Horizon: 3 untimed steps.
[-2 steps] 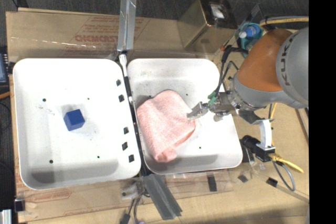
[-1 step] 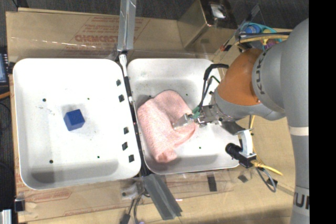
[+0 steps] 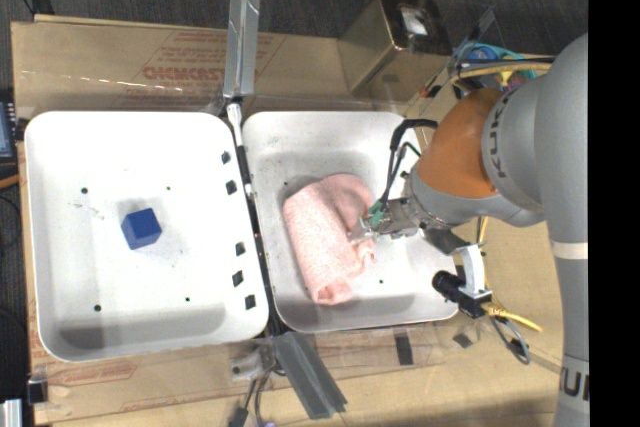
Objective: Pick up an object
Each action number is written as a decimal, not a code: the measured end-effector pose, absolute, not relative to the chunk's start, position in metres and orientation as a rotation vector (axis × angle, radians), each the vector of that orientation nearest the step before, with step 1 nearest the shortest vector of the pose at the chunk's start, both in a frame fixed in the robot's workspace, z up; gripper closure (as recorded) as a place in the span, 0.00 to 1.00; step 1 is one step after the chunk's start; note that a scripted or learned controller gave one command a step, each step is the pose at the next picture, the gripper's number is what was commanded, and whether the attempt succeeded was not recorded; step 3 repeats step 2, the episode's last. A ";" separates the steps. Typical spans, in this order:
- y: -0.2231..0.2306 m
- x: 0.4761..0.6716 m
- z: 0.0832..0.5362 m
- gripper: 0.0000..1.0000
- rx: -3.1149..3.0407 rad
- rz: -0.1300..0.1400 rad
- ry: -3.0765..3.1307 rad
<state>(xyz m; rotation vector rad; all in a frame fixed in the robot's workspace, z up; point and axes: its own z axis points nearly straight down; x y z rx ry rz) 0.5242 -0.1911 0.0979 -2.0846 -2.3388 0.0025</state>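
A pink cloth [image 3: 325, 235] is seen in the right bin [image 3: 300, 130], lying with its long axis running from the bin's far side toward its near edge. The pincer [image 3: 372, 223] is set against the cloth's right flank, so the cloth lies just left of it. Whether its fingers are apart or together cannot be told. A blue cube [image 3: 142, 227] rests in the left bin [image 3: 60, 145], well apart from the cloth.

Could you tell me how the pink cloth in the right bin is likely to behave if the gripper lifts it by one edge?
The pink cloth lies folded and rumpled, so it is probably floppy and would drape or unfold when lifted. It looks like soft terry, likely light and not slippery. The gripper is at its right edge, so a pinch there might catch only one layer.
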 end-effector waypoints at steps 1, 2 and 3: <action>-0.210 0.486 0.092 1.00 -1.868 -0.003 -2.525; -0.194 0.630 0.175 1.00 -1.898 0.003 -2.499; -0.194 0.630 0.175 1.00 -1.898 0.003 -2.499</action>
